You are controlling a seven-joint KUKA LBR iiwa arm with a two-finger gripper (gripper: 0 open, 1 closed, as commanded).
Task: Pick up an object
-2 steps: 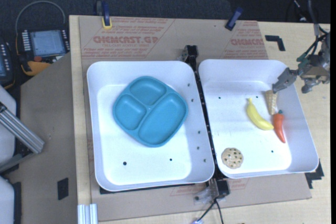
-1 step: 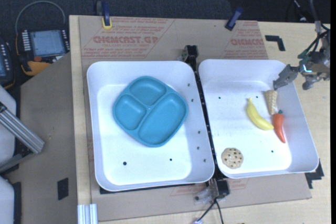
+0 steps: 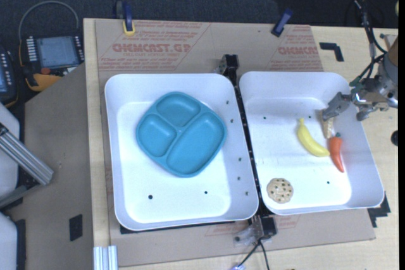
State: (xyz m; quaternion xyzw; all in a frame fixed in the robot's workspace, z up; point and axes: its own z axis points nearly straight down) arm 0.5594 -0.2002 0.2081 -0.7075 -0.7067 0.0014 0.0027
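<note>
In the right bin point(image 3: 297, 88) a yellow banana point(image 3: 312, 140) lies at a slant, with an orange carrot point(image 3: 338, 153) right beside it on its right. A round cookie point(image 3: 279, 190) rests near the bin's front wall. My gripper point(image 3: 348, 112) hangs over the bin's right rear part, just above and right of the banana and carrot. Its two grey fingers stand apart, open, with nothing between them. A small tan item point(image 3: 328, 129) peeks out between the banana's top and the carrot's top.
A blue divided plate point(image 3: 181, 133) lies in the middle of the left bin point(image 3: 126, 155). A black divider point(image 3: 243, 136) runs between the bins. Cables and the arm's wrist crowd the right edge by the bin's rim.
</note>
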